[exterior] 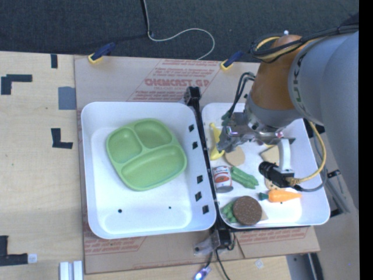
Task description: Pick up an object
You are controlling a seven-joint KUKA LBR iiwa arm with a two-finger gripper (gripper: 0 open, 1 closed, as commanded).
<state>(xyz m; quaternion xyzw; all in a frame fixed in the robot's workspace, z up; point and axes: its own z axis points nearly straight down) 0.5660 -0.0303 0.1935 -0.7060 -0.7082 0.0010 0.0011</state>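
Wood counter point(35, 174) w/ two white bins: left bin point(96, 214) has green plate point(145, 153), right bin point(312, 212) has can point(222, 178), carrot point(282, 196), brown patty point(247, 210); hand point(233, 137) low over yellow item point(215, 140), grip can't tell.

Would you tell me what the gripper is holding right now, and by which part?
It cannot be told: the gripper sits low in the right bin by the yellow toy.

Red print reading "CHEMCAST GP" stands on the brown board point(175, 81).
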